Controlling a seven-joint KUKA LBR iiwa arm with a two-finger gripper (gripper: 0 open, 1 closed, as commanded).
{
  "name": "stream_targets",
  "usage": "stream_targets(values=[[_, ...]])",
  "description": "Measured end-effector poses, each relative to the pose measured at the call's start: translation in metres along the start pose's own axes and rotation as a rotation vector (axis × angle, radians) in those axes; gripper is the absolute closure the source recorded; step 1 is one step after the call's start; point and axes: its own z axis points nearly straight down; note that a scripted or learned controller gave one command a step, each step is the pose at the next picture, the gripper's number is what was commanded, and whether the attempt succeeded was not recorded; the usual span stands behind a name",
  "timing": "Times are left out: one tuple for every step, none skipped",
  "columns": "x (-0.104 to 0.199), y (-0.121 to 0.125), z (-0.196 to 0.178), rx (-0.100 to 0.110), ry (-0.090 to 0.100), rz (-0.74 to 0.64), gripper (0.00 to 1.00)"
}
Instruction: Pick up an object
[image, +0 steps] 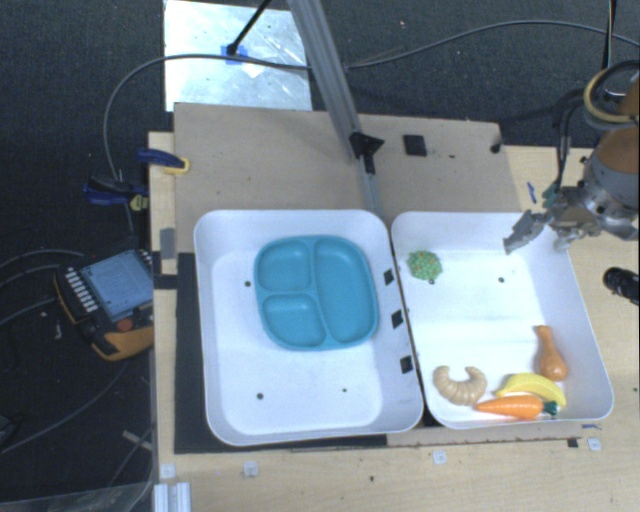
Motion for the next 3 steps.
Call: stream_targets(values=[[-0.001,0.003,0.062,0.001,0.001,0.0,0.0],[-0.004,0.002,0.124,0.0,0.0,0.001,0.0],[-0.005,0.004,0.109,-0.007,-0.002,0.0,1.0]])
